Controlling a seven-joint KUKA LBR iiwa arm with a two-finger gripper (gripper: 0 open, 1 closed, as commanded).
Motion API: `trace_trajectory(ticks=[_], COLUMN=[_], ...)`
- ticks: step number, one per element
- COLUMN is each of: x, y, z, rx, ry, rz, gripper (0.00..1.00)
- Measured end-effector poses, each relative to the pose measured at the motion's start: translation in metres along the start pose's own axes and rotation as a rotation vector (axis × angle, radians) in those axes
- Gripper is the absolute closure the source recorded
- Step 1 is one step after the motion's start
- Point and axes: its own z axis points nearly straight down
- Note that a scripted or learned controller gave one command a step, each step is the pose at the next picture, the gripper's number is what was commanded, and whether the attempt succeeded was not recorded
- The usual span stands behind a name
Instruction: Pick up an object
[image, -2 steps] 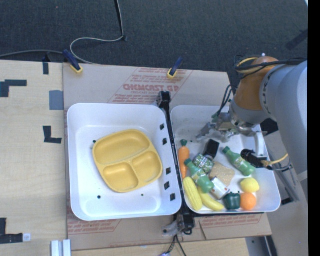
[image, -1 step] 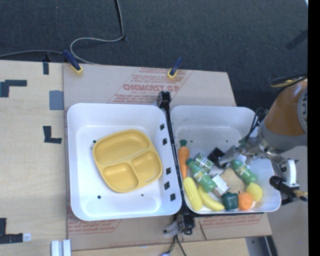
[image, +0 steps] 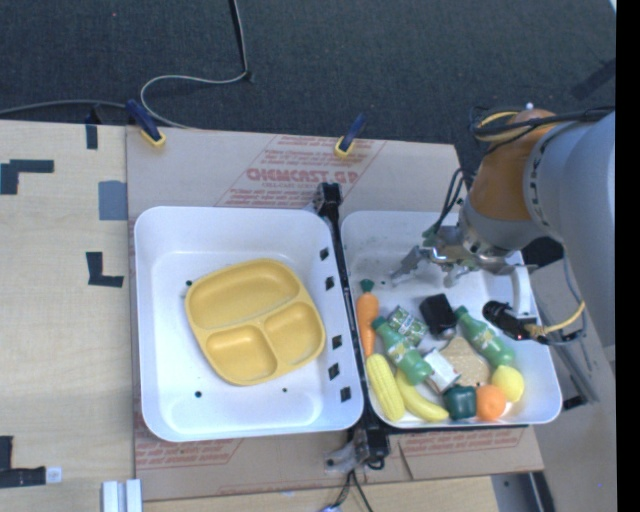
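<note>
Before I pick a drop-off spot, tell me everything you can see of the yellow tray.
The yellow tray looks like smooth plastic with rounded corners, split by raised ridges into three compartments: one long one and two smaller ones. It lies flat, right side up, turned at a slant, near the middle of the left bin. Only the bin floor touches it.

White bin (image: 150, 300), left of the fingers (image: 405, 268), well apart from them. Yellow three-compartment plate (image: 255, 320), lying flat in that bin, left of and slightly nearer than the fingers. Cardboard sheet (image: 290, 175) under the bin. Near clamp (image: 350, 140) and far clamp (image: 147, 128), yellow and blue, on the sheet's back edge, beyond and left of the fingers. Thin cable (image: 190, 82) on dark carpet (image: 400, 60) behind.
</note>
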Motion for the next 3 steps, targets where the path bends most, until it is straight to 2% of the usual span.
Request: trace_trajectory(ticks=[1, 2, 3], x=[-0.041, 0.001, -0.029], y=[-0.07, -0.048, -0.05], z=[0.021, 0.025, 0.025], rx=[0.0, -0.006, -0.006], ry=[-0.002, -0.003, -0.002], rz=[0.003, 0.001, 0.001], gripper=[0.0, 0.0, 0.0])
